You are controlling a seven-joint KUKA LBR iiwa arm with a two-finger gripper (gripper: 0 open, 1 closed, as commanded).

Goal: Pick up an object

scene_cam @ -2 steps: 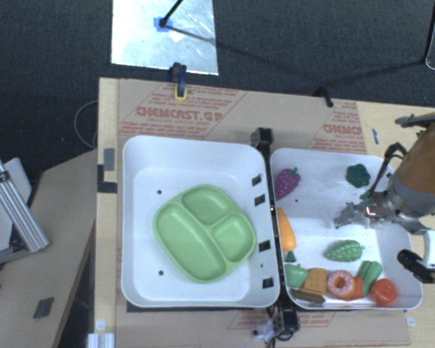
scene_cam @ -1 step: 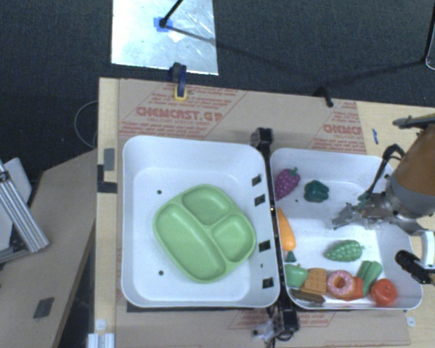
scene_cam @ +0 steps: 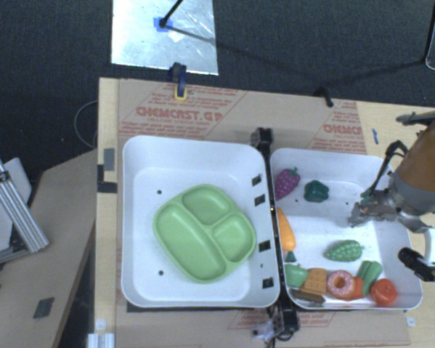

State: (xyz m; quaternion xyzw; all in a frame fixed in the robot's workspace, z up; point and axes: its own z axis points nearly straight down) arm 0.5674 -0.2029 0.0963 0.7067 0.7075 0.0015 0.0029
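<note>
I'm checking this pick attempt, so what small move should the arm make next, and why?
Probably a short move toward the bumpy green toy and down. The gripper sits over bare floor of the right bin, nothing visible between its fingers, and that toy lies nearest, just below it in the camera view, apart from the crowded row along the bin's near edge.

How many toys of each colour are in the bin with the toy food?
Purple: 1, grapes
Green: 4, dark pepper, bumpy one, one by the tomato, one at the bin's lower left corner
Orange: 1, carrot
Red: 1, tomato
Pink: 1, donut
Tan: 1, waffle
Total: 9
</note>
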